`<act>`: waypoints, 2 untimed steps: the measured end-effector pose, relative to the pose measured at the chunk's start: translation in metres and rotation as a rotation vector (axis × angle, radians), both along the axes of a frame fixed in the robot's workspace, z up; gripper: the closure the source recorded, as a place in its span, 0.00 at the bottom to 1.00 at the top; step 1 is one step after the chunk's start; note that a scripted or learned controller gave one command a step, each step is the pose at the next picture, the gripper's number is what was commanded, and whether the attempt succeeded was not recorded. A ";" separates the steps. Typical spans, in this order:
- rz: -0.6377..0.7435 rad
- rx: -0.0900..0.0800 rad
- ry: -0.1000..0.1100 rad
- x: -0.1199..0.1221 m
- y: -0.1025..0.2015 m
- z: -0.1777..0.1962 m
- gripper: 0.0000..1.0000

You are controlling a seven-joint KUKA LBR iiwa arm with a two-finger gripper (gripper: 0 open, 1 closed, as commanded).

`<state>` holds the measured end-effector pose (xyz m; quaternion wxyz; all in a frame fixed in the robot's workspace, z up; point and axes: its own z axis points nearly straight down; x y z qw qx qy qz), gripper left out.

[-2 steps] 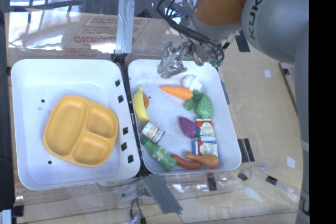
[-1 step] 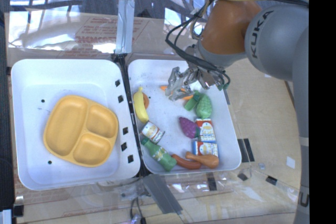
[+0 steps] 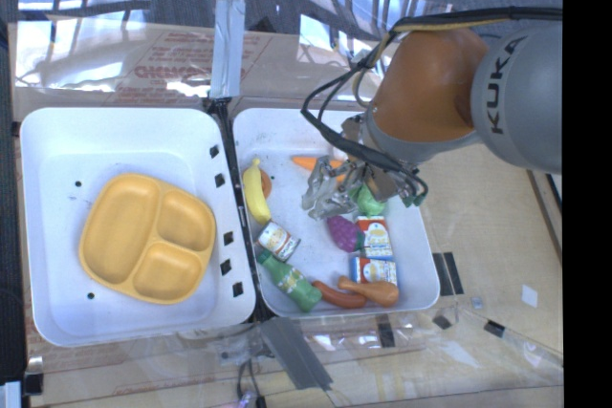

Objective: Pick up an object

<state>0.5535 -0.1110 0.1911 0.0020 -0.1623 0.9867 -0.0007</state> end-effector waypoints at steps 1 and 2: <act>0.172 -0.001 -0.001 0.026 -0.026 0.062 1.00; 0.074 0.000 0.000 0.048 -0.002 0.053 1.00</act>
